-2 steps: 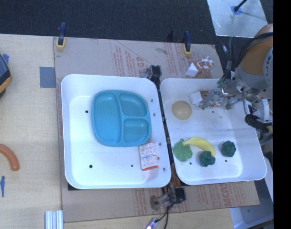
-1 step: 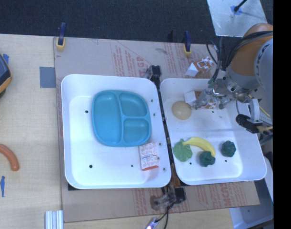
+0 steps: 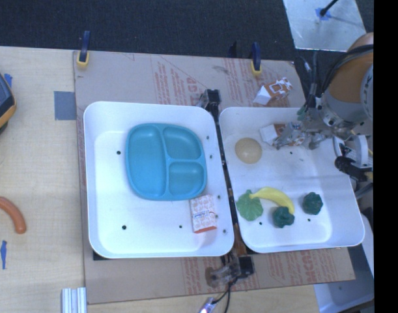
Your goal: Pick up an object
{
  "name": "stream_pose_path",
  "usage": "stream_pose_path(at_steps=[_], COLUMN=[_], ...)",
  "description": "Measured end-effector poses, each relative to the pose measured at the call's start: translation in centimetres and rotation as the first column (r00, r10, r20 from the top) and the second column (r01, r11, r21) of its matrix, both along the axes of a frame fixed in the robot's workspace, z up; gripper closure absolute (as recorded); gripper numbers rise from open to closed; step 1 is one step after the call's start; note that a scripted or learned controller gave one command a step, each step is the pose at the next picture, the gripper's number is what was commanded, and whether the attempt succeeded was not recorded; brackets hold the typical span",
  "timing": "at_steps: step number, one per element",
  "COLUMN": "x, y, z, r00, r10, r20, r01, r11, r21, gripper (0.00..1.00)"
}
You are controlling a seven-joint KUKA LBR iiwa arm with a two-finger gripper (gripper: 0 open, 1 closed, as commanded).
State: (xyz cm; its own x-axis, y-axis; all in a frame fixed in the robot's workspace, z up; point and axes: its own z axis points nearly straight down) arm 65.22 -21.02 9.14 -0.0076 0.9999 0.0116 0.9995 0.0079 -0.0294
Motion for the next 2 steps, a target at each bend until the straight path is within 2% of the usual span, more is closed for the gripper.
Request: stream_pose_path(at_steps=[1,2], x=[-0.1,0.0], y=[4.1,-0.1], z=[0.1,0.0], r00=[1.000,1.000], r10=[-0.003,-0.001], r20=[0.002,0.001], r01=[0.003,0.001], r11=[1.000,1.000], r21=[-0.015,-0.002], gripper=[0.00,0.00])
